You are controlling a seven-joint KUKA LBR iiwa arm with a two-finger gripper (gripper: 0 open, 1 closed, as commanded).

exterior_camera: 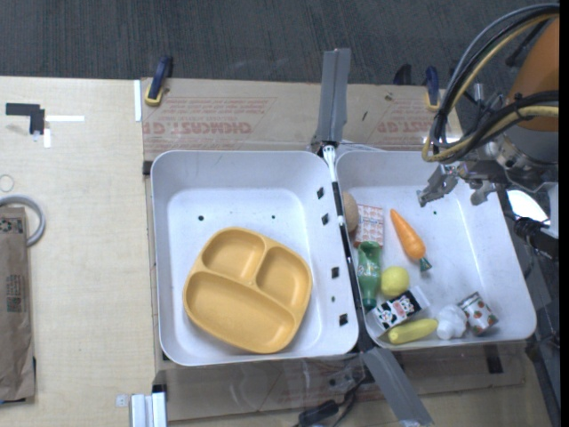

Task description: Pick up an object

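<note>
The right bin (480, 256) holds several small items. Among them are an orange carrot (408, 236), a yellow lemon (395, 280), a green packet (369, 265), a black-and-white carton (395, 310), a long yellow vegetable (412, 331), a white lump (451, 325) and a small can (478, 312). My gripper (457, 194) hangs over the bin's far right part, above and to the right of the carrot. Its fingers (434, 193) are spread open with nothing between them.
A yellow divided plate (249, 289) lies in the left bin (178, 238). A brown round item (349, 212) and a red-printed packet (370, 225) sit against the divider (336, 229). Hoses (480, 52) loop above the wrist at the right.
</note>
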